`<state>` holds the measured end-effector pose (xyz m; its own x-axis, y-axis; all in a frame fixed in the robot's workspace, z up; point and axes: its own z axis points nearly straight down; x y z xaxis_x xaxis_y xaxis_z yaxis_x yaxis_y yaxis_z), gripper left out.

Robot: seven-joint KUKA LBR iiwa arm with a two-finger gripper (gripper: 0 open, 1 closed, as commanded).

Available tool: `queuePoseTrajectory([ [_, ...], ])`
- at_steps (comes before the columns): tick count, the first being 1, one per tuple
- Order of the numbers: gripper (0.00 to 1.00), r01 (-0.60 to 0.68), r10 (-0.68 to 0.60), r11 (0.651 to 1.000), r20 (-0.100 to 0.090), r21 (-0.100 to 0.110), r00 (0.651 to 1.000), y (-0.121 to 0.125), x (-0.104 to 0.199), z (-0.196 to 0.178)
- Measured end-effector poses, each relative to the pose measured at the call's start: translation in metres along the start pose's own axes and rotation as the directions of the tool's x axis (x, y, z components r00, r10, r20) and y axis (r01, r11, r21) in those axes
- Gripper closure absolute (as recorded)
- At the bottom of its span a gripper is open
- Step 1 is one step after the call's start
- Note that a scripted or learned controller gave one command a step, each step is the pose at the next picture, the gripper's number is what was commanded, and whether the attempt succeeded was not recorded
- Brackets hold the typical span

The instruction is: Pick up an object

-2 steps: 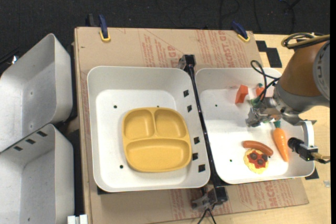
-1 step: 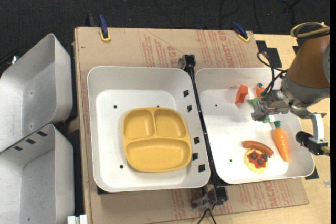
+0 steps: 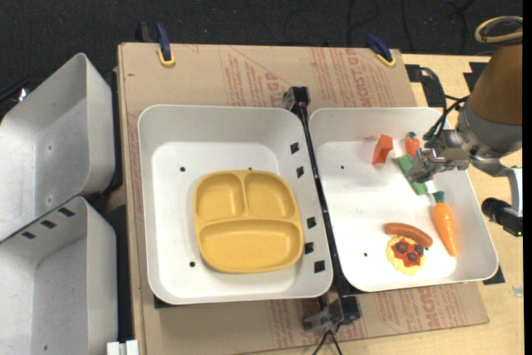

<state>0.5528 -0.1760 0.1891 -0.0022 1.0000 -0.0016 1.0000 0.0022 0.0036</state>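
Toys lie in the right bin, five or six of them, all toward its right half. One orange block stands near the far wall. One small carrot lies just right of it, its green top pointing away. One green piece lies slantwise below that small carrot, partly hidden under the claw; what it is cannot be told. One large carrot lies near the right wall, green top toward the far side, tip toward the near rim. One sausage lies left of the large carrot, and one small pizza touches it on the near side.

One arm reaches in from the right, and its claw hangs low over the green piece, at or just above it. Whether the claw is spread or pressed together cannot be told, since its tips blur into the green piece; nothing is clearly seen pinched between them.

Two bins sit side by side on the surface, a brown board with red print. The left bin holds one yellow tray with three compartments, lying flat near the bin's middle. Two more white bins stand tilted off the surface at the left. Two yellow clamps grip the board's far edge.
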Motion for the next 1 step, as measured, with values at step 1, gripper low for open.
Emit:
queuePoseTrajectory([
  [1,1.00,0.000,0.000,1.000,0.001,-0.001,1.000,0.0044,-0.0043,-0.0434],
])
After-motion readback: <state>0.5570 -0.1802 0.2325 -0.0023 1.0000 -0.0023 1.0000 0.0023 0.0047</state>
